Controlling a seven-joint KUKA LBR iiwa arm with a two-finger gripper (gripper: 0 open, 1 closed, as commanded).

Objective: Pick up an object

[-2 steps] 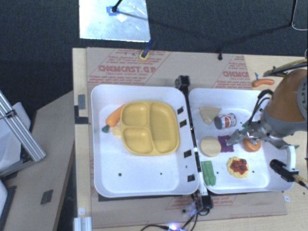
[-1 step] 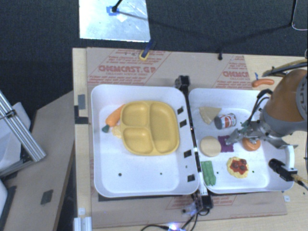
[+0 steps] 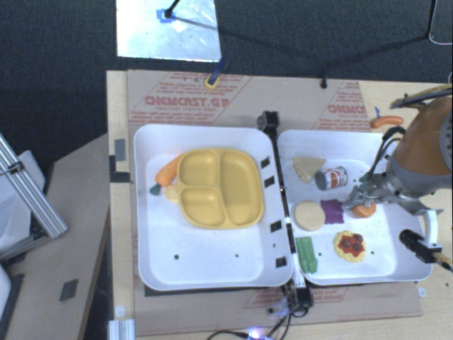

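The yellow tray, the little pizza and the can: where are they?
yellow tray [image 3: 219, 188], camera view, on its middle divider.
little pizza [image 3: 351, 246], camera view, on its red topping.
can [image 3: 332, 178], camera view, on its side wall.

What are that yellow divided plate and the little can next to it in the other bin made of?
The yellow divided plate looks like moulded plastic: uniform colour, soft sheen, rounded compartment ridges. The small can lying on its side looks like metal or metal-look plastic, with grey ends and a red-and-white label; from here I cannot tell which.
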